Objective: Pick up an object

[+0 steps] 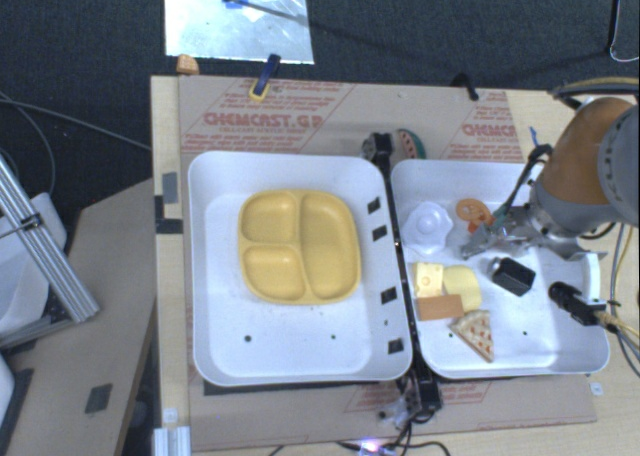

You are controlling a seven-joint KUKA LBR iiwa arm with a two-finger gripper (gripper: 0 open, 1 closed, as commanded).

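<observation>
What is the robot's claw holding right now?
It cannot be told. The claw is low in the right bin, just below the orange ring and beside the clear cup, but no object shows in it.

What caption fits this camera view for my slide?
KUKA arm's gripper hovers low in the right bin near an orange ring; a yellow divided plate sits in the left bin.

Even overhead light, glare on the white bins (300,364), edges perhaps slightly soft.

A yellow divided plate (299,246) sits in the left bin (215,344) — centred.
</observation>
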